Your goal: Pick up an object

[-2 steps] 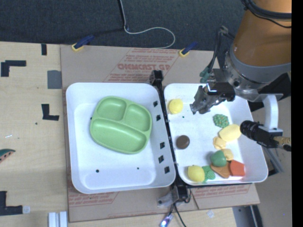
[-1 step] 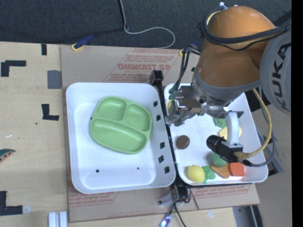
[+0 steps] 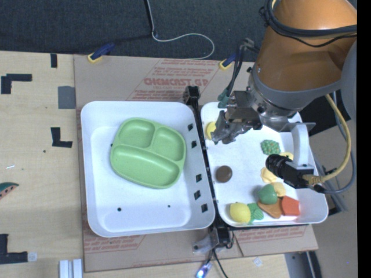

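My gripper (image 3: 219, 134) hangs over the back left part of the right bin (image 3: 243, 155), its dark fingers pointing down and left. Something yellow (image 3: 209, 130) peeks out just left of the fingers, mostly hidden. On the bin floor lie a brown round piece (image 3: 224, 174), a yellow lemon (image 3: 240, 212), a green leafy piece (image 3: 269, 147), a green and red vegetable (image 3: 268, 194), and an orange block (image 3: 290, 206). The brown piece sits below and in front of the gripper, apart from it.
The left bin (image 3: 98, 155) holds a green divided plate (image 3: 148, 152). A black cylindrical part (image 3: 285, 170) juts over the right bin's right side. The big orange and grey arm (image 3: 307, 45) covers the bin's back right. Black clips line the wall between bins.
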